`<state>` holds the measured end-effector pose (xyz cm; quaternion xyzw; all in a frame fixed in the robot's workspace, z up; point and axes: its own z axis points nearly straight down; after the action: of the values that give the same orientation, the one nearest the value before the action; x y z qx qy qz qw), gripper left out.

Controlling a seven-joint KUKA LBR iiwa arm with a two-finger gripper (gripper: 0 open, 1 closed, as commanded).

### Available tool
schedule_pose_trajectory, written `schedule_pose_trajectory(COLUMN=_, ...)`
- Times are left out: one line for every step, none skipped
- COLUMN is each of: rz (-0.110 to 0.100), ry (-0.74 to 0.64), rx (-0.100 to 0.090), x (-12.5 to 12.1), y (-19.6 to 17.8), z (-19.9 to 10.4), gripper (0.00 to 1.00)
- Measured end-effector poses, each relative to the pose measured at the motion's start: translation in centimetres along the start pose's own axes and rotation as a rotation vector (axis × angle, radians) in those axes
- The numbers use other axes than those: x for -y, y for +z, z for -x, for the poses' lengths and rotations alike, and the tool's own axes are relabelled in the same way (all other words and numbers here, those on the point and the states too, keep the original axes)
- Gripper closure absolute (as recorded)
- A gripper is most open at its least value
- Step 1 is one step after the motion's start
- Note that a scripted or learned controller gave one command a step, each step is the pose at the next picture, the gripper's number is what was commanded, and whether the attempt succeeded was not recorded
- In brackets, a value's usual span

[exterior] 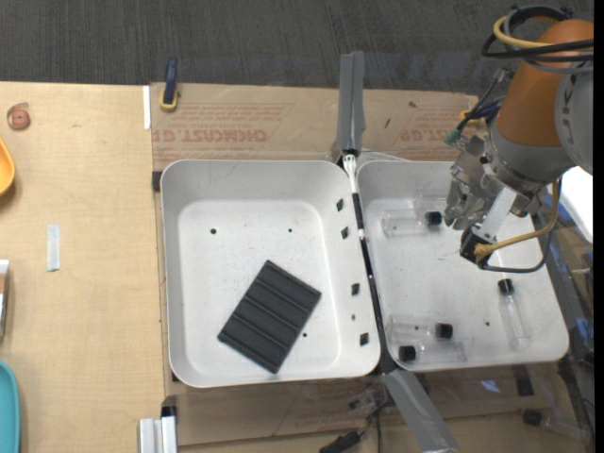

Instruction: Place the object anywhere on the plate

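In the left bin (168, 253), toward its near edge, the black ribbed plate (271, 315) lies flat. Red print on the cardboard (226, 125) at the bins' far edge is upside down and not legible. In the right bin (444, 281), clear vials lie scattered. The gripper (461, 210) hangs just beside the far vial (411, 223); its opening cannot be told. Risk: a round, slick vial may slip free or roll off the ribs.

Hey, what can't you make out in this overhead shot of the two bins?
Camera view:
1. Floor of the right bin beneath the gripper: hidden by the arm.
2. Clear tubes: too faint to count surely.
3. Orange thing and teal thing: cut off by the left edge.
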<state>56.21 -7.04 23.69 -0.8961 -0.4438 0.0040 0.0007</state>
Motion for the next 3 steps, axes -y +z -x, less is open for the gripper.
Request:
schedule_pose_trajectory(rz=0.002, ry=0.249, rx=-0.002, x=-1.7, y=0.8, z=-8.1, gripper=1.0)
schedule_pose_trajectory(rz=0.004, ry=-0.058, rx=-0.002, x=1.0, y=-4.8, z=-12.8, gripper=1.0)
schedule_pose_trajectory(rz=0.004, ry=0.293, rx=-0.003, x=3.1, y=-14.6, z=-19.9, gripper=1.0)
